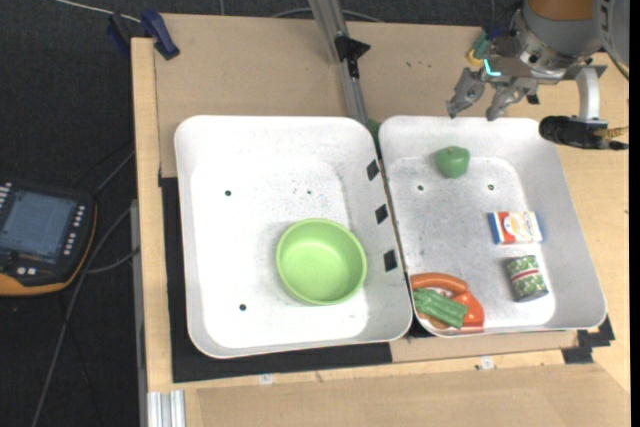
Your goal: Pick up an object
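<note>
at the right bin's [560, 177] near edge sits an orange dish of green vegetables [446, 303], a small green can [527, 278] by the near right corner, a white carton [515, 227] behind it. a green bowl [320, 261] occupies the left bin [210, 215]. a green pepper-like toy [452, 160] lies toward the far edge, where the gripper [484, 100] hovers, fingers spread and holding nothing.

bright, even overhead light, soft faint shadows, mild glare on the white bins [200, 155], focus fairly sharp throughout
</note>
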Available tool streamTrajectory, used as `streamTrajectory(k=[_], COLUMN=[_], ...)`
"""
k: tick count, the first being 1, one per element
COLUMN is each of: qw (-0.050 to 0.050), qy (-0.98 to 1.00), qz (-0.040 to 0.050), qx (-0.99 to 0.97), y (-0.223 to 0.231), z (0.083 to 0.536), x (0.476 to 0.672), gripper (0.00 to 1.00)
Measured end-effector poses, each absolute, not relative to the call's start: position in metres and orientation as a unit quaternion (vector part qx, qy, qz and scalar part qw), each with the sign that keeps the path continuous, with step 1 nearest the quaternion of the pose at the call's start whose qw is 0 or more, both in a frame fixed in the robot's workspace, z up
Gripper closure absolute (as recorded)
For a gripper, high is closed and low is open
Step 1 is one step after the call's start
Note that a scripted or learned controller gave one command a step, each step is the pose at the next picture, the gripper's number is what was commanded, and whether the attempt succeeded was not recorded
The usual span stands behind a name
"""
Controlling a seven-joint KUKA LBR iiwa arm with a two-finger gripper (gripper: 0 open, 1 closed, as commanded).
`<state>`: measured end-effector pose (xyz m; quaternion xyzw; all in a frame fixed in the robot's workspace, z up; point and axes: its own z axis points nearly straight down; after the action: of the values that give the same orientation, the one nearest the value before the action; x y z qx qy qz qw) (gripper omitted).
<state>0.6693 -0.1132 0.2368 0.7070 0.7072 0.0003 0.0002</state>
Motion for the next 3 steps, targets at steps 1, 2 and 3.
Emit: streamTrajectory(k=[1,2,3], qw=[0.000,-0.002,-0.002], qy=[0.707,0.707,0.707], qz=[0.0002,-0.0014,-0.0014], qx=[0.707,0.707,0.707], y=[-0.113,-0.116,-0.125], z=[0.237,0.175,0.117], x=[0.669,0.672,0.667], gripper=[0.00,0.00,0.00])
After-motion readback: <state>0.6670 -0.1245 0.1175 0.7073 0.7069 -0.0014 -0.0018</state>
